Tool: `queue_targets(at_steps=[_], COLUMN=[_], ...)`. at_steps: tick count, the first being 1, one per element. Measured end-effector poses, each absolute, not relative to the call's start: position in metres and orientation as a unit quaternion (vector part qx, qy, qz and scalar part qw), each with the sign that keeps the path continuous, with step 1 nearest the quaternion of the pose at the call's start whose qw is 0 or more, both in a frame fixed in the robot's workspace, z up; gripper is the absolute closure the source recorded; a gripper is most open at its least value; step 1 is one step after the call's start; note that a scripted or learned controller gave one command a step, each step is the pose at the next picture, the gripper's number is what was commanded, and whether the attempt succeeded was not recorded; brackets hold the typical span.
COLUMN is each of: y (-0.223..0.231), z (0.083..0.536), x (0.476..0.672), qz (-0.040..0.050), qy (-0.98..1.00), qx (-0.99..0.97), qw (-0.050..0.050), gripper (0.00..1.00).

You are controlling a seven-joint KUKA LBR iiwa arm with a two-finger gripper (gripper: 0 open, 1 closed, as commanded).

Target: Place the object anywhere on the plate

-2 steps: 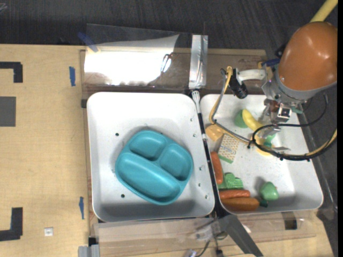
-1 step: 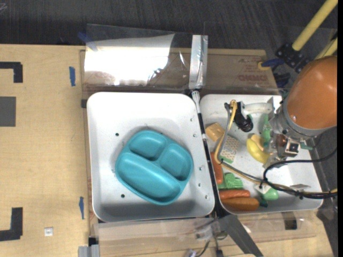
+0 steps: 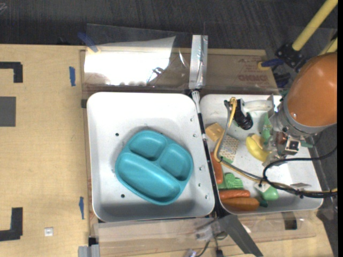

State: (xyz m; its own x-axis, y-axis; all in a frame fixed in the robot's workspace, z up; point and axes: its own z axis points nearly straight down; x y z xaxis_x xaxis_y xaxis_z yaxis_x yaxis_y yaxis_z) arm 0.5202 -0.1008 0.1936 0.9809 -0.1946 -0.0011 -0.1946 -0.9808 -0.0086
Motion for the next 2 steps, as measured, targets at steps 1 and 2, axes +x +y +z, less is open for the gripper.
queue_targets(at_steps=[1, 2], y=[-0.089, -0.12], z=[0.249, 0.225], x=[0.495, 0.488], qz=[-0.0022, 0.0018], qy=[0.099, 0.1], qx=[-0.995, -0.995], qw=[0.002, 0.002], gripper=[1.0, 1.0])
